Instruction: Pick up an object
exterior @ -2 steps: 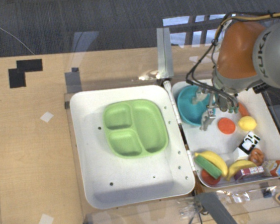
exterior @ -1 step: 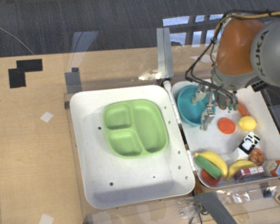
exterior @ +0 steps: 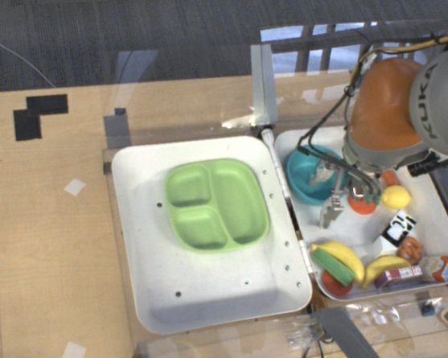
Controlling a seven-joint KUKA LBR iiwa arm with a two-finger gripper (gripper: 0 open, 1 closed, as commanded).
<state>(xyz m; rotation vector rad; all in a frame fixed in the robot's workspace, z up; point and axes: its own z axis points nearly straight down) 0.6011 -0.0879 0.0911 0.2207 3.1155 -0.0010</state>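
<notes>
I take the right bin (exterior: 447, 211) as my landmark. The gripper (exterior: 341, 198) hangs over its inner half, just beside the teal bowl (exterior: 309, 178) at the bin's far-left corner. Jaws: fingers point down toward the bin floor, but the wrist and cables clutter the view, so I cannot tell how wide they stand. I see nothing between them.

Progress, as I judge it: nothing lifted yet. Every candidate lies in the bin; selection, closing and the lift all remain.

Count in the right bin:
- one teal bowl
- two bananas, banana on the green block (exterior: 340, 255) and second banana (exterior: 386, 265), along the near wall
- one lemon (exterior: 396, 197), just right of the gripper
- one small orange-red piece (exterior: 363, 205), almost under the fingers
- one black-and-white tagged cube (exterior: 398, 228)
- a few small packets at the near-right corner, too jumbled to count

Left of the landmark: one left bin (exterior: 150, 305) holding one green divided plate (exterior: 215, 204).
</notes>
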